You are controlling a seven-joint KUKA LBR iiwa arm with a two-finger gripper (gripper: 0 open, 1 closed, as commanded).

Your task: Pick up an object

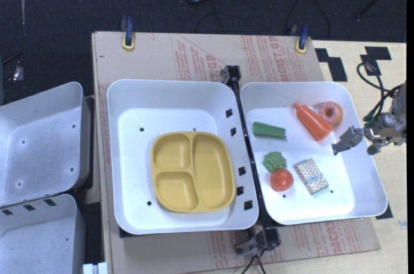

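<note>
Camera view: fingers spread apart with nothing between them, hanging at the right bin's right rim, well right of the carrot and donut, with box, tomato, broccoli and green stick farther in. Likely trouble: dropping straight down and striking the rim, or closing on air short of any object. Also possible: nudging carrot against donut, touching as they are, or pinching the box by a corner and spinning it loose.
</note>
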